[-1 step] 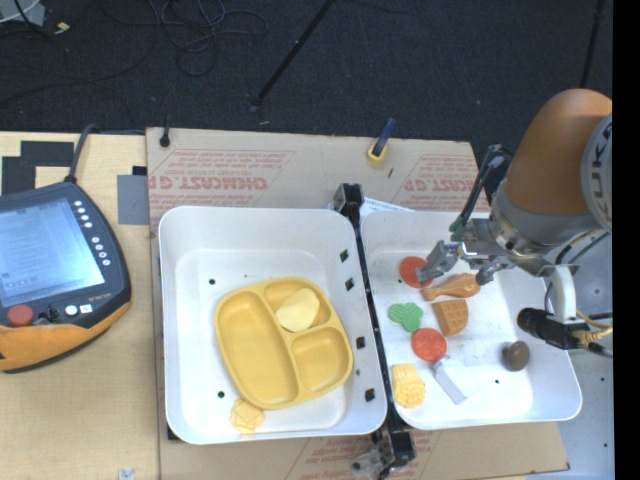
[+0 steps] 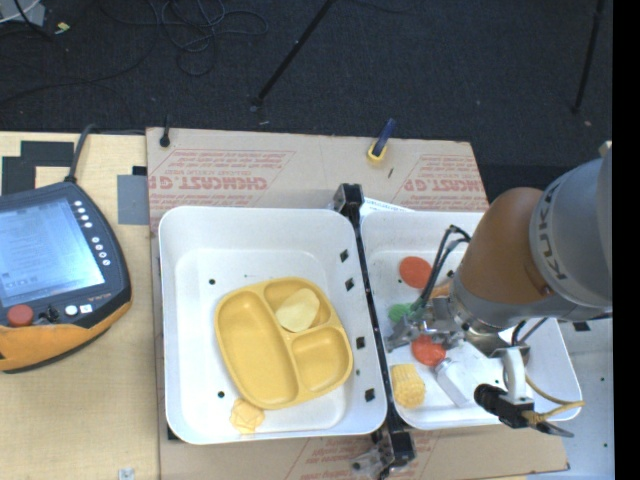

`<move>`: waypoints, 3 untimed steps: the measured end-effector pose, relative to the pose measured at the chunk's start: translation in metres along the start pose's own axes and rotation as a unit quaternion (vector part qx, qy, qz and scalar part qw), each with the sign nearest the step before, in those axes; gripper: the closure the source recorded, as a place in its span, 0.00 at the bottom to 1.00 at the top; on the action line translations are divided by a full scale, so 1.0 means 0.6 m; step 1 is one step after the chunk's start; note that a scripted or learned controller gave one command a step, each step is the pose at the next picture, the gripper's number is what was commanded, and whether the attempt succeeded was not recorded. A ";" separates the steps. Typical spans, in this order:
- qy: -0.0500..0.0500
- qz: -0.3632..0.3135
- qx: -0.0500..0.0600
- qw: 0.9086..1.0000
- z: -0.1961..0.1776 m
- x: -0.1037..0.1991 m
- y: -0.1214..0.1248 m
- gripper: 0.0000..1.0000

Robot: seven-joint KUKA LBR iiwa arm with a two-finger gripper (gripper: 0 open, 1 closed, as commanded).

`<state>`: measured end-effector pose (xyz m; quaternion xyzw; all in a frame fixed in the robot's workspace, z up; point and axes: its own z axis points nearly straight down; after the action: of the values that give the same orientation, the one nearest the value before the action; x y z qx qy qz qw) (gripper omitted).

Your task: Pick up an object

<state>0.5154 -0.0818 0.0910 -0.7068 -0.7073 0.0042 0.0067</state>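
Red round toy (image 2: 429,351) lies under the claw (image 2: 425,330) by the right white bin's (image 2: 560,348) left wall; grip cannot be told.

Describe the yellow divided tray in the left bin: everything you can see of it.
The yellow divided tray looks like smooth moulded plastic, with rounded corners and three compartments: one long along its left side, two smaller on its right. It lies flat on the floor of the left bin, turned at a slant to the walls. A pale yellow chip-like piece sits in the upper right compartment. A small yellow lumpy item lies at its lower edge; whether they touch is unclear.
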 end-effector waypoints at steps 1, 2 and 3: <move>-0.001 0.000 -0.007 1.000 -0.167 0.022 -0.072 0.00; -0.001 0.001 -0.004 1.000 -0.009 -0.014 -0.028 0.00; -0.001 0.006 -0.004 1.000 -0.033 -0.017 -0.031 1.00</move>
<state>0.4972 -0.0922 0.1108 -0.7109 -0.7033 0.0015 0.0031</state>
